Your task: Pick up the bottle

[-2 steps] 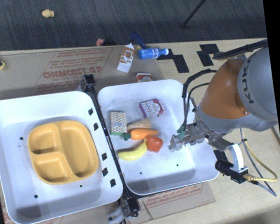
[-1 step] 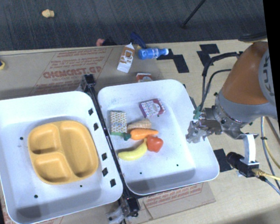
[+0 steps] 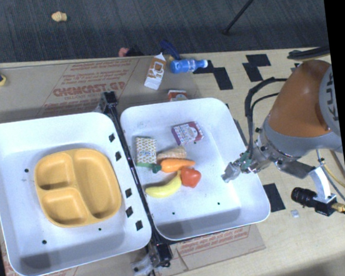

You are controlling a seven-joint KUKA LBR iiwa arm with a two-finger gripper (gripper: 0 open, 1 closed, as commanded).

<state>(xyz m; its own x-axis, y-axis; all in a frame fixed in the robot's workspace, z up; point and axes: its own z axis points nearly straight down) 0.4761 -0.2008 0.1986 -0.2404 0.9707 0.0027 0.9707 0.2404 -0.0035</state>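
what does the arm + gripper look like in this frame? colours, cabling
The arm is a rounded grey body with a broad orange band above the wrist. Black cables loop along its left side. The gripper is a small metallic grey piece with a little green showing near its base. Its details are too small to tell.

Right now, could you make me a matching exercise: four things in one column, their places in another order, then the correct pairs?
Things:
1. bottle
2. yellow tray
3. banana
4. gripper

Places:
A. in the left bin
B. on the bench behind the bins
C. over the right bin's right side
D. in the right bin, by the tomato

Pairs: 1-B, 2-A, 3-D, 4-C
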